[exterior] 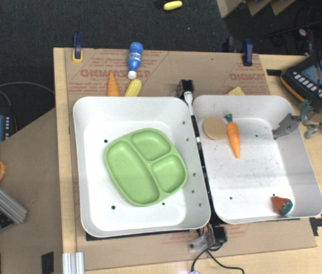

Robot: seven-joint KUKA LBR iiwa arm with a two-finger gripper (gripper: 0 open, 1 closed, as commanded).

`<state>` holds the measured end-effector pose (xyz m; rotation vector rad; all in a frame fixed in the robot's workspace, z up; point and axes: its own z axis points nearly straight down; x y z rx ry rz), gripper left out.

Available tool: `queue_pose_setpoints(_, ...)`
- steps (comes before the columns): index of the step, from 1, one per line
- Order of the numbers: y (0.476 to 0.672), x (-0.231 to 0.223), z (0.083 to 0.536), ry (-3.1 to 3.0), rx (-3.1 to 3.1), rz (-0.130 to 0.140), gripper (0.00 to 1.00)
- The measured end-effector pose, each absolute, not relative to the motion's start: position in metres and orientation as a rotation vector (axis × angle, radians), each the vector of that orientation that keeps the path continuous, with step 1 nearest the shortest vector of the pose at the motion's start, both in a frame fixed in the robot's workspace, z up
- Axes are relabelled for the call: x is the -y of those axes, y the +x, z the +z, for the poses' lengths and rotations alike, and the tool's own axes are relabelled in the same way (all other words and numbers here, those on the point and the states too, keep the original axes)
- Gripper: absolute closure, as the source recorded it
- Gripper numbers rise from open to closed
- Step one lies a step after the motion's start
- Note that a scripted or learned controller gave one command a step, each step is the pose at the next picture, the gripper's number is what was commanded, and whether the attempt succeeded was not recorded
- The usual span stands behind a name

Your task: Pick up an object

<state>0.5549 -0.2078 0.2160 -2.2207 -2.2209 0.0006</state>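
The right bin (298,170) holds an orange carrot (233,139) with a green top, lying near its far left. A tan round disc (213,128) touches the carrot's left side. A red strawberry (282,205) with a green cap sits in the bin's near right corner. My gripper (286,125) hangs at the right bin's far right rim, well to the right of the carrot, with nothing seen in it. Part of it is blurred against the arm behind it.
The left bin (92,153) bears a green divided plate (145,165). Behind that bin, on the cardboard, lie a blue-and-white bottle (134,60), a small orange carrot (112,85) and a yellow corn cob (133,87). A black clamp (185,88) sits between the bins.
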Motion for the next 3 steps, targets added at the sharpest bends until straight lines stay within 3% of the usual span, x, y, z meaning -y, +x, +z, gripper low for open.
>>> queue_pose_setpoints(1, 0.607, 0.147, 0.079, -2.208, 2.225, -0.001, 0.00)
queue_pose_setpoints(2, 0.606, 0.152, 0.095, -2.221, 2.225, -0.002, 1.00)
queue_pose_setpoints(3, 0.570, 0.054, 0.191, -2.212, 2.233, -0.013, 1.00)
